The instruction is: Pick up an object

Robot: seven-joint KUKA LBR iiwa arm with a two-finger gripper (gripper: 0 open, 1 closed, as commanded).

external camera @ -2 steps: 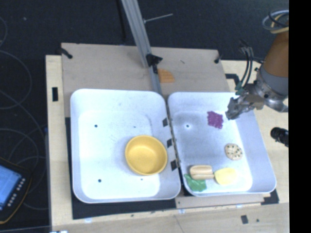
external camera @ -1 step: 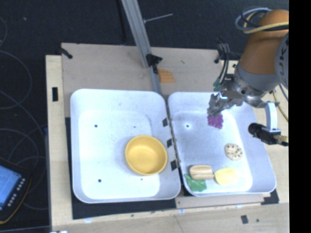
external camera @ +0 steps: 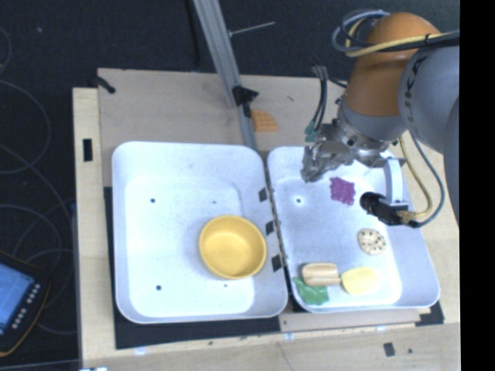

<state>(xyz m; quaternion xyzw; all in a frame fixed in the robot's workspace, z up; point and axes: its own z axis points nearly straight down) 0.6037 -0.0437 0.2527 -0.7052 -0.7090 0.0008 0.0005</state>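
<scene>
My gripper [external camera: 315, 168] hangs over the far left part of the right bin [external camera: 309, 222], just left of a purple jagged piece [external camera: 342, 189]. Nothing shows between its tips. Toward the bin's front lie a round beige biscuit with dots [external camera: 372, 241], a yellow lemon-like lump [external camera: 359, 280], a tan bread-roll shape [external camera: 320, 273] and a green scrap [external camera: 311, 293] tucked under the roll. A yellow bowl [external camera: 232, 246] sits in the left bin [external camera: 155, 207], near its right side.
A grey metal post [external camera: 220, 52] slants up from between the bins at the back. A black clip with cable [external camera: 383, 207] hangs from the arm over the right bin's right side. A small orange patch [external camera: 264, 120] lies on the bench behind the bins.
</scene>
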